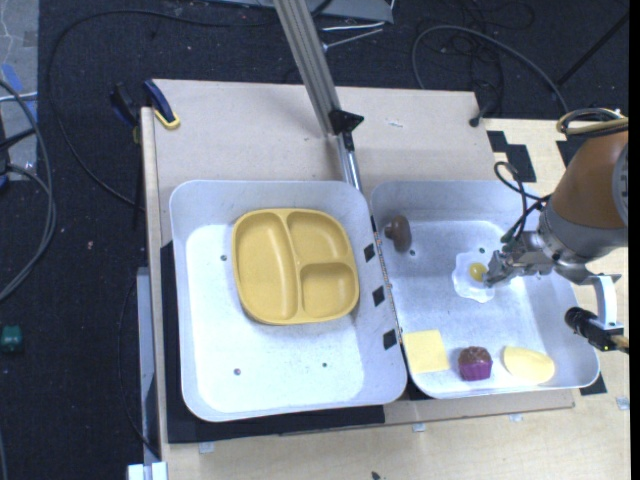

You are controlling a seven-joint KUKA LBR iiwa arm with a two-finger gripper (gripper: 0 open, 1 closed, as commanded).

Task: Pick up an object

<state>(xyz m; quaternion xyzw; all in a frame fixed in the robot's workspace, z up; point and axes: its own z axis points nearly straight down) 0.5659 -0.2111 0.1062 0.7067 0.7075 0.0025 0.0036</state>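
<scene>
In the right bin (440, 243) lie a white fried-egg toy with a yellow yolk (470, 274), a brown rounded piece (397, 231), a flat yellow square (425, 350), a purple piece (474, 363) and a pale yellow oval piece (527, 364). My gripper (497, 269) reaches in from the right and sits low over the right edge of the egg toy. From this angle its tip overlaps the egg's rim, and the contact point is hidden by the gripper body.
The left bin (200, 268) holds a yellow divided plate (296, 265). A slanted metal pole (310, 53) rises from the bench behind the bins. The orange band of the arm (590, 188) hangs over the right bin's far right side.
</scene>
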